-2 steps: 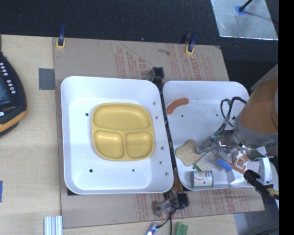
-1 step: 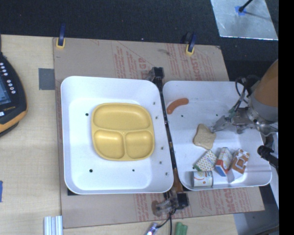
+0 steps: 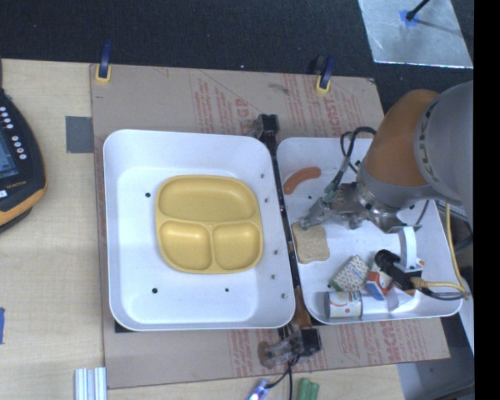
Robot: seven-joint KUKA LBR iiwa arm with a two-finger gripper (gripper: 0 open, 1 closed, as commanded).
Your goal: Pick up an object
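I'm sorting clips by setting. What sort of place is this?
Most likely a robotics lab or test bench. A grey and orange robot arm reaches over two white bins, cardboard sheeting is clamped to a wooden bench, and a handheld control pendant lies at the left.

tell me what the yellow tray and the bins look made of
Yellow tray: probably moulded plastic, matte, with soft rounded dividers and an even colour. Bins: likely thin formed plastic, smooth, slightly glossy white, with rounded corners and a rolled rim.
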